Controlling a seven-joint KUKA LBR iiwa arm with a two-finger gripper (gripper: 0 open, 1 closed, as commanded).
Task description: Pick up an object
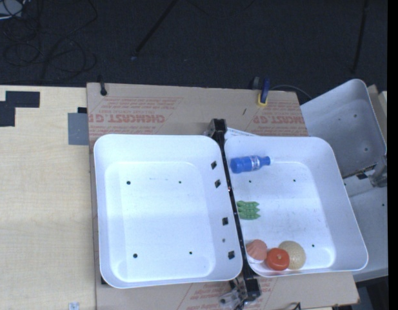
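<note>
Camera view: in the right bin (pixel 337 192), blue bottle (pixel 249 164) lying on its side near the far left corner; green item (pixel 248 210) beside the left wall; pink piece (pixel 256 248), red piece (pixel 277 259) and tan piece (pixel 293 253) clustered at the near edge. End effector state: cannot tell.

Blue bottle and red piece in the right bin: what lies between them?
In the camera view, a green item lies between the blue bottle and the red piece, slightly toward the divider side.
</note>
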